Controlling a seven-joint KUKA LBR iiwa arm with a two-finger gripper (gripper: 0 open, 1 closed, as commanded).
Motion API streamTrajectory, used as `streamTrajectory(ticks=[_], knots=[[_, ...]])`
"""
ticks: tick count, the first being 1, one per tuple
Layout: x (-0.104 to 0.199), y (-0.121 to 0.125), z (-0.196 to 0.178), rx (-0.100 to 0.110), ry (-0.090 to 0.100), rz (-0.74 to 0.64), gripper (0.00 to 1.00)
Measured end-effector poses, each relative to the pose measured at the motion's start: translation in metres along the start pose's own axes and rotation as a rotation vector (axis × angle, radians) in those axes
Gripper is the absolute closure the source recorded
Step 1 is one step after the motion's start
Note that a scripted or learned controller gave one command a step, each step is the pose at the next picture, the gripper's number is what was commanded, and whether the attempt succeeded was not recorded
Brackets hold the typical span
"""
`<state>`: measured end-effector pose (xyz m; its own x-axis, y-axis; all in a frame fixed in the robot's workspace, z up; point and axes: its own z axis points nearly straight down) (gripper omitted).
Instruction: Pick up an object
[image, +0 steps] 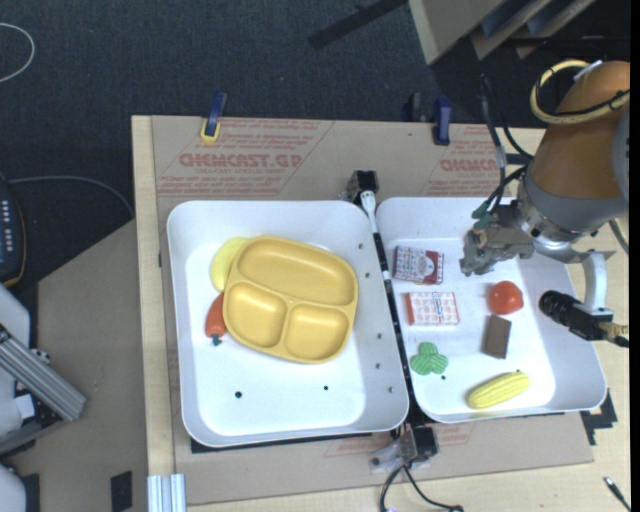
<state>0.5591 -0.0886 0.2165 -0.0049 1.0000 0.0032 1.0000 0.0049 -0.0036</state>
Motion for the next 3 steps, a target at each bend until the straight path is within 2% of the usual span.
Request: streamTrajectory(ticks=[1,2,3], knots=[[0.048,-0.023,0.006,0.001,0.000,0.000,1.00],[0.085,-0.038,-0.017,-0.005,-0.001,0.000,1.00],[0.082,-0.036,-0.002,0.000,-0.003,0.005,1.00]])
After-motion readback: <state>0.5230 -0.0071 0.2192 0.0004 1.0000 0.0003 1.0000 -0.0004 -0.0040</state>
